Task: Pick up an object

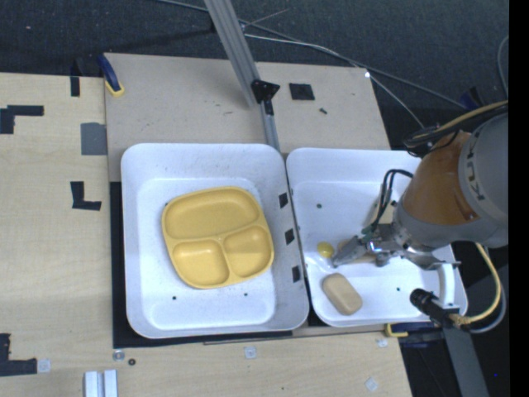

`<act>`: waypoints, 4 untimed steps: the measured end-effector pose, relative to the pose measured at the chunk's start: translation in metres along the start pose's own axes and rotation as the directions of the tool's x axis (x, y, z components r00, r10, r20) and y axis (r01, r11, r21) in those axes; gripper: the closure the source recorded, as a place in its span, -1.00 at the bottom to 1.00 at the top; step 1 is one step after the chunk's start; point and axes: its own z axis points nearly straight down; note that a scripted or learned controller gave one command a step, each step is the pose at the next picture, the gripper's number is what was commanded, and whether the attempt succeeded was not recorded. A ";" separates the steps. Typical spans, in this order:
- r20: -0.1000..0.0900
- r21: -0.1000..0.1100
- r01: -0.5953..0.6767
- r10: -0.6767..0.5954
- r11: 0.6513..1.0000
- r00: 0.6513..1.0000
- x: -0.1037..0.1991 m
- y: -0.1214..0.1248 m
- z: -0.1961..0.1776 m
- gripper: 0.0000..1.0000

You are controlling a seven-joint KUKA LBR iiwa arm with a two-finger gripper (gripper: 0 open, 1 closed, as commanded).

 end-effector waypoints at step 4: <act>0.002 -0.008 0.001 -0.001 1.000 1.000 -0.006 0.010 -0.157 1.00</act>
